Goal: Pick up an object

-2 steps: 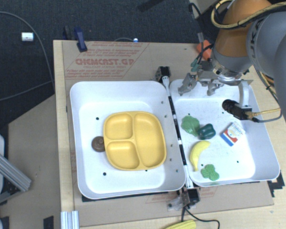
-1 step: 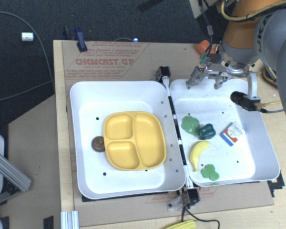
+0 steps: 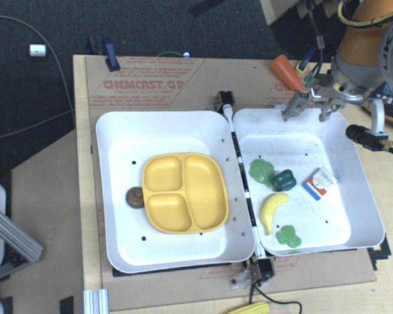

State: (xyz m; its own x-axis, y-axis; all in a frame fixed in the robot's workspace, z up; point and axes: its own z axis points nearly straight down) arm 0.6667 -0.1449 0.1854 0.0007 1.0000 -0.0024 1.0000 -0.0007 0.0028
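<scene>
Camera view showed us the tool (image 3: pixel 308 106) hanging over the far rim of the right bin (image 3: pixel 354 175), its two fingers spread apart and nothing between them. We judged the step to be the approach: no object had yet been taken, and every item lay loose on the bin floor.

The likeliest targets sat well apart from the tool, toward the near side of that bin. A banana (image 3: pixel 273 209) lay curved and yellow, just beside a dark green pepper (image 3: pixel 283 180) and a lighter green leafy piece (image 3: pixel 261 171). A small green broccoli (image 3: pixel 289 236) lay nearer the front wall, and a little red, white and blue box (image 3: pixel 318 183) lay off to the side on its own.

We reckoned the next move called for swinging in over one chosen item, then descending with the fingers straddling it. The box, standing clear of neighbours, looked the easiest.
</scene>
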